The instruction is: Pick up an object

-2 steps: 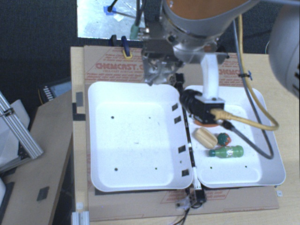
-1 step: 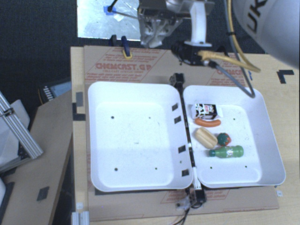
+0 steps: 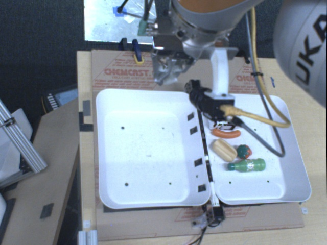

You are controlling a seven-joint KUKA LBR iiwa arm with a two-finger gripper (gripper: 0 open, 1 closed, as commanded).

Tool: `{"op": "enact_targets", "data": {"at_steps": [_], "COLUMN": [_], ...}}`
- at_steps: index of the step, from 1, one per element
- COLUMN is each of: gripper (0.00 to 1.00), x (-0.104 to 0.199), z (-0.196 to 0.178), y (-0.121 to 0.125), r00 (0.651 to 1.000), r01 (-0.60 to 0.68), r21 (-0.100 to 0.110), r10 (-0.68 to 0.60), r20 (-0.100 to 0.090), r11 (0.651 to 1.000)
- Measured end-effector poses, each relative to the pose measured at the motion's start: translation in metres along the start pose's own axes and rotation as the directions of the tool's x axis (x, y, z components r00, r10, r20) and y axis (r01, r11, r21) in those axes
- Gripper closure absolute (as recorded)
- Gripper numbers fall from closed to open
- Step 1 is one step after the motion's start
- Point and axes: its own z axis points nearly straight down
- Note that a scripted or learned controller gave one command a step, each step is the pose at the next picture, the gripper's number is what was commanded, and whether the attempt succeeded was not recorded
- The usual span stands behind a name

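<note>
A: Where is the arm [image 3: 240, 4]?

B: It comes in from the right and far side, its grey body and orange band across the top of the view. The gripper [image 3: 168, 70] hangs over the far edge of the left bin [image 3: 110, 103], above the brown board [image 3: 122, 70] printed with red letters.

A: Are its fingers apart or closed?

B: I cannot tell; that part is a blurred metallic mass, and nothing is plainly seen between the fingers.

A: And the things to pick?

B: All lie in the right bin [image 3: 294, 182], near its left wall. A red sausage-shaped piece [image 3: 226, 133] is farthest. Just nearer lies a tan bread-like roll [image 3: 224, 149], with a small red and green round thing [image 3: 244, 150], perhaps a toy fruit, just beside it on the right. Nearest is a green bottle [image 3: 248, 165] lying on its side.

A: Anything else?

B: A yellow cable [image 3: 260, 119] and a grey cable [image 3: 271, 142] trail across the right bin from a black fitting [image 3: 207, 103].
</note>
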Motion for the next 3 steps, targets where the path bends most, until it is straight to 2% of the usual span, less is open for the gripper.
{"op": "enact_targets", "data": {"at_steps": [1,2,3], "gripper": [1.0,0.0,1.0], "x": [0.0,0.0,0.0], "z": [-0.018,-0.017,-0.029], "y": [-0.03,-0.029,-0.029], "r00": [1.0,1.0,1.0], "r01": [-0.001,-0.001,0.003], "r21": [-0.004,-0.002,-0.004], "r10": [0.001,0.001,-0.003], "r20": [-0.001,0.0,-0.002], "r11": [1.0,1.0,1.0]}}
